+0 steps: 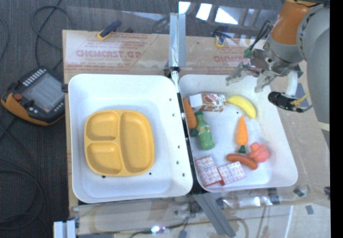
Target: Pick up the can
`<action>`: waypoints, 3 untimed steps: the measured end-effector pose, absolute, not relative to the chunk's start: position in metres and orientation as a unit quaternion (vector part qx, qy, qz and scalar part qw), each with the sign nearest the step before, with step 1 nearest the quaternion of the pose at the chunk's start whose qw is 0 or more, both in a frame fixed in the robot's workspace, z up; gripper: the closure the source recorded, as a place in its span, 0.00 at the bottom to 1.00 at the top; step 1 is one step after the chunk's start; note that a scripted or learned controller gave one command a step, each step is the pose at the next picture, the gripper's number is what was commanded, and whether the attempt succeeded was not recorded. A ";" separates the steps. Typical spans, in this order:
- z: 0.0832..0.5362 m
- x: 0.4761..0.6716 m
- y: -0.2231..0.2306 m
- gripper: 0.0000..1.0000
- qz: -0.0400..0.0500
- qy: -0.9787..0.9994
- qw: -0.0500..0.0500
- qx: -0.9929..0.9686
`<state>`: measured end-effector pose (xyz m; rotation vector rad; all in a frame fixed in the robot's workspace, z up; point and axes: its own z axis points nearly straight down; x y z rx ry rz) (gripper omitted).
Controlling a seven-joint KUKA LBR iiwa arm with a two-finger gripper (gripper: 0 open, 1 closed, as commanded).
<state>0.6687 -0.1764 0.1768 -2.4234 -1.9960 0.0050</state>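
A: What is cut off or hidden?

B: The arm (313, 28) is cut by the right edge. The lower end of the second carrot (189, 114) is covered by the green bottle (203, 132).

A: And what is too small to be told?

B: The print on the two red-and-white packets (220, 171) and on the small carton (210, 102) cannot be read. The spread of the gripper (248, 76) fingers cannot be judged.

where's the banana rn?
The banana lies in the right bin, near its back edge, just right of the small carton and above the carrot. The gripper hangs just behind it.
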 end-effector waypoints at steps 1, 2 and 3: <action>0.106 0.663 -0.127 0.00 0.001 -0.668 0.000 -0.744; 0.091 0.612 -0.136 0.00 -0.005 -0.572 -0.005 -0.821; 0.098 0.612 -0.136 1.00 -0.003 -0.572 -0.005 -0.820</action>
